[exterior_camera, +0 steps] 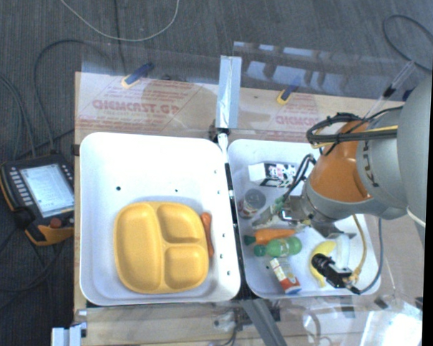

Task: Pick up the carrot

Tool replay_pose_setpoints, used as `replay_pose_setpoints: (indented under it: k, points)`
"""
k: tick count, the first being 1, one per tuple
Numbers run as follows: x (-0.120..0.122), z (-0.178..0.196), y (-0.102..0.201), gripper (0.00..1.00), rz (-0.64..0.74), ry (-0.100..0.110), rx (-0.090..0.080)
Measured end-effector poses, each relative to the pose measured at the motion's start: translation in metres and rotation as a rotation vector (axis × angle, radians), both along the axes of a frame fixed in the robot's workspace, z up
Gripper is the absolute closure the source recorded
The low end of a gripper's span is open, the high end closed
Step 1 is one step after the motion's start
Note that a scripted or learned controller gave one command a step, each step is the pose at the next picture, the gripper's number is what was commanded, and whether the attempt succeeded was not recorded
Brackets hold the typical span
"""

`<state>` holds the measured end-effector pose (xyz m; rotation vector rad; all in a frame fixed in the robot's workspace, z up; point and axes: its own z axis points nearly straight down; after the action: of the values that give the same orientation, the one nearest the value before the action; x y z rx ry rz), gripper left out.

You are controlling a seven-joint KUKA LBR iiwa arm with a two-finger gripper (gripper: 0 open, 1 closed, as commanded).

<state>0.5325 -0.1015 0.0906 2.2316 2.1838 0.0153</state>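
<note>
— Orange carrot (pixel 273 236): where?
— Right bin (pixel 373 279), just below the gripper (pixel 290 210) (its state I cannot tell), beside a green bottle (pixel 279 247).
— Left bin (pixel 102 171)?
— Holds a yellow three-compartment tray (pixel 161 246), smooth plastic, left of the gripper.

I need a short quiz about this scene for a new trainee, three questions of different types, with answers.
1. True or false: the yellow tray lies in the left bin.
2. Which bin holds the carrot: A left, B right?
3. What green thing lies just below the carrot in the view?

Key:
1. True.
2. B, the right bin; the arm hangs over it.
3. A green bottle.
</note>
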Motion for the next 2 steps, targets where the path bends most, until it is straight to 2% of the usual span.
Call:
replay_pose_setpoints:
  k: [1,2]
  points:
    - [-0.014,0.0002,0.0013,0.0,0.383,-0.001,-0.009]
    - [-0.0124,0.0082,0.0039,1.0,0.384,0.001,-0.003]
